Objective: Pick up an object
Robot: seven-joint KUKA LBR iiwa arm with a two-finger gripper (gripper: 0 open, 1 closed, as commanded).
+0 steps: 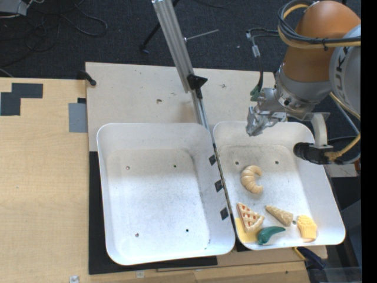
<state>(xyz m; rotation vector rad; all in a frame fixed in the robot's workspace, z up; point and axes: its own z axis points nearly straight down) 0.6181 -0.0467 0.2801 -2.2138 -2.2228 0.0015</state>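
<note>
Five small toy foods lie in the right white plastic bin, and you can pick any one. Nearest to you sit the green curved toy, the red and yellow waffle-patterned wedge, the tan ridged cone and the yellow cheese-like block. They are bunched close along the front wall, some touching, so grabbing just one there could be tricky. A bit farther back lies the pale croissant-shaped toy, alone in the middle with bare floor all around it. That makes it the easy one, I think. The left white plastic bin sits right beside, with a thin rail between them. Farthest back, your grey metal gripper hangs over the back rim of the right bin, well apart from the croissant. You cannot tell if it is spread or pressed together; it is too small and dark. Nothing shows between its tips.
</note>
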